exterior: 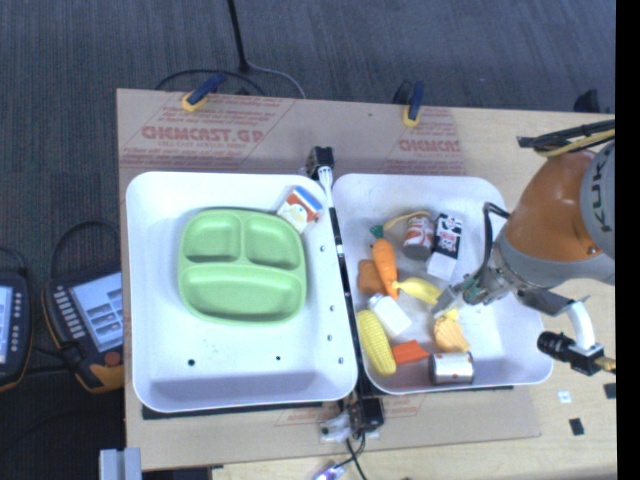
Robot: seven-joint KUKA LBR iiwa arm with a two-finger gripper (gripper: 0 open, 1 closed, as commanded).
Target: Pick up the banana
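Banana (418, 289) lying flat mid right bin (520, 368), smooth yellow curved plastic, wedged between carrot (384, 263) and white block (392, 317), so little side clearance for fingers. Gripper (463, 294) hanging low just right of banana tip, arm angled in from right; grip state not readable (too small, blurred), nothing seen held. Corn (375, 339) ridged yellow along left wall; can (418, 233) and dark carton (447, 236) behind. Left bin (150, 368) carrying matte green divided tray (242, 266), small toy (297, 210) at its corner. Clutter probably dumped loose, hence overlaps.
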